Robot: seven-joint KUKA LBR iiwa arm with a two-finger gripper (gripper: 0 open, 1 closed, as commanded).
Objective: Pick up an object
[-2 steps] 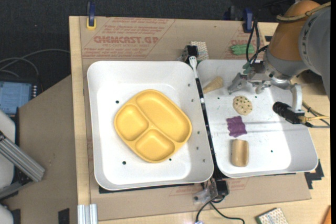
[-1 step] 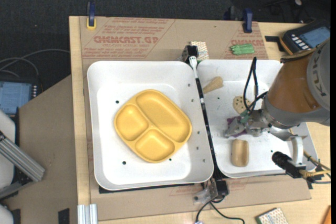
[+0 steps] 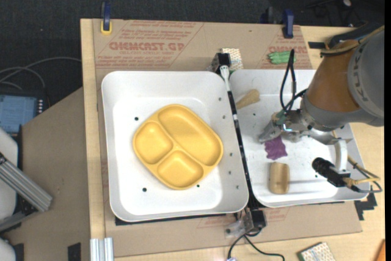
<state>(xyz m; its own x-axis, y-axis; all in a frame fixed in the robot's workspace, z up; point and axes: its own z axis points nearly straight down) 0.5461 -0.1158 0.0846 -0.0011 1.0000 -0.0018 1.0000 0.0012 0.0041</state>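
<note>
In the right bin [image 3: 305,192], a small purple object [image 3: 275,147] lies near the middle. A light wooden cylinder [image 3: 278,177] sits just in front of it, and a tan wooden piece [image 3: 247,98] rests near the bin's far left corner. My gripper [image 3: 273,131] hangs low over the right bin, directly above the far edge of the purple object, and I cannot see anything held in it. A yellow three-compartment plate [image 3: 177,145] lies in the middle of the left bin [image 3: 122,101].
A green item [image 3: 280,57] lies on the cardboard bench behind the right bin. A small checkered thing [image 3: 230,59] sits at the far end of the ridge between the two bins. The arm covers the right bin's far right part.
</note>
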